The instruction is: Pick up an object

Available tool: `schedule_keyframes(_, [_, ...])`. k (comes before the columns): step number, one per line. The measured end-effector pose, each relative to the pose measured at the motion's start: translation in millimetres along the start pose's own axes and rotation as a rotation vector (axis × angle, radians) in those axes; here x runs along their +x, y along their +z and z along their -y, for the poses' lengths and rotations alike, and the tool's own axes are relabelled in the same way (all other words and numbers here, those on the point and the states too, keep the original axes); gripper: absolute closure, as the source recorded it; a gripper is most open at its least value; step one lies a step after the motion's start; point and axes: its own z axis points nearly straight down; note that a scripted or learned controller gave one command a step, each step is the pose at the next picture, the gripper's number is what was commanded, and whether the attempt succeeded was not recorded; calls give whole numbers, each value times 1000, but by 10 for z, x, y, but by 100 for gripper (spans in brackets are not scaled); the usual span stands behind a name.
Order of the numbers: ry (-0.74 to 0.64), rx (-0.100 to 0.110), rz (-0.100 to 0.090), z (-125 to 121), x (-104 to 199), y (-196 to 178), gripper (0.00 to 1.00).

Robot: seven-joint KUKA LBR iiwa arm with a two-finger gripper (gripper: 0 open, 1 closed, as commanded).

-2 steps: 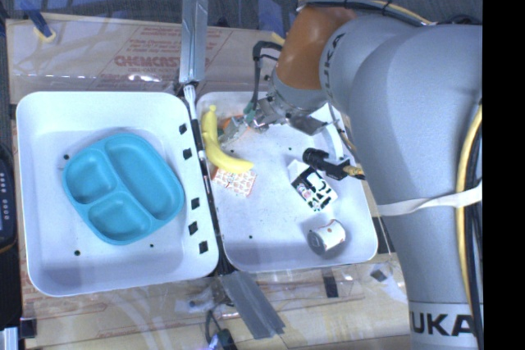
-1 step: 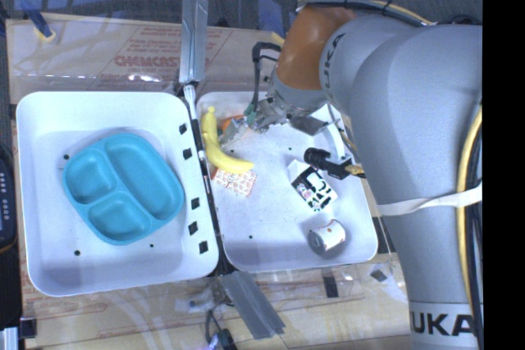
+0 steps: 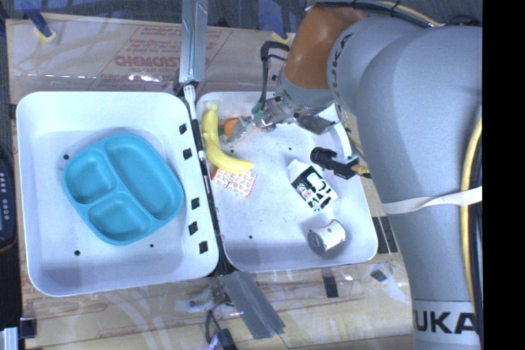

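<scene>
My gripper (image 3: 259, 118) is low in the far part of the right bin (image 3: 271, 246), reaching in under the grey arm with its orange band. Just left of it lies a small orange and green object (image 3: 232, 126), close to the gripper tip. A yellow banana (image 3: 216, 147) lies along the bin's left wall, its lower end resting on a red-and-white packet (image 3: 235, 183). A black-and-white box (image 3: 313, 188) lies mid-bin. A small grey-and-white can (image 3: 326, 236) lies on its side near the front right corner.
The left bin (image 3: 41, 258) holds a blue three-compartment plate (image 3: 123, 187). A divider with black clips (image 3: 197, 176) separates the two bins. The arm's bulk covers the right bin's far right corner.
</scene>
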Motion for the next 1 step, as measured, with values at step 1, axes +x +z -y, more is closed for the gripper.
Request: schedule_keyframes(1, [-2, 6, 0, -42, 164, 3, 0])
